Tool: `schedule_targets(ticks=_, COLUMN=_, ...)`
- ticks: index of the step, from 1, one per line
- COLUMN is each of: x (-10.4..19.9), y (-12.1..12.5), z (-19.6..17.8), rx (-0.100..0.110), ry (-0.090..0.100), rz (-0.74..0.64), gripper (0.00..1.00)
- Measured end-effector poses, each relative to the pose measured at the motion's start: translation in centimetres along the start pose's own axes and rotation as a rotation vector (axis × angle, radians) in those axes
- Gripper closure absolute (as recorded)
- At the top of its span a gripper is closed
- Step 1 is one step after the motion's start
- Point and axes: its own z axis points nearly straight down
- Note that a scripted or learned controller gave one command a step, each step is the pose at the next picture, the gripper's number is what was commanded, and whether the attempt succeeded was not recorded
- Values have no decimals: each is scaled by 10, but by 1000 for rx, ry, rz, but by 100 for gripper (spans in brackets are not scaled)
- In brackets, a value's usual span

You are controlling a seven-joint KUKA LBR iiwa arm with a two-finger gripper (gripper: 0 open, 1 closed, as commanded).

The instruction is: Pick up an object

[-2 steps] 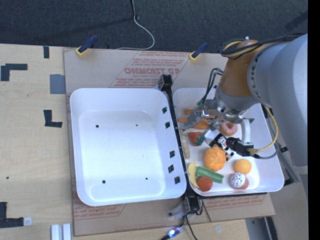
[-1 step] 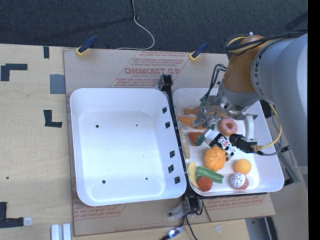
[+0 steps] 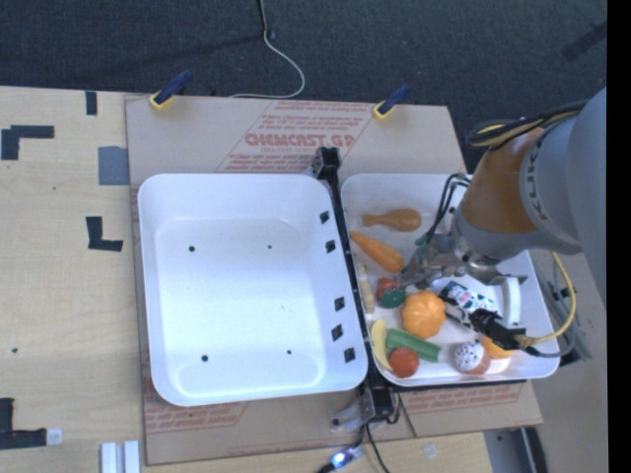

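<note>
1. Grey arm (image 3: 552,180), nearest the lens, reaches in from the right and bends down over the right bin (image 3: 537,368).
2. Its tool (image 3: 434,264) sits low among the toy food, near the carrot (image 3: 378,250) and just above the orange fruit (image 3: 423,312); whether it is apart or together cannot be told.
3. Nothing appears lifted: the task seems unfinished, with grasp and raise remaining.
4. Left bin (image 3: 158,225) lies beside it on the table (image 3: 59,264).
</note>
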Motion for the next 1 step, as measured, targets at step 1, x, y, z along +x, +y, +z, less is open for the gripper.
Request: schedule_targets(ticks=1, x=41, y=96, z=-1, rx=4, ry=-2, rz=-12, gripper=100)
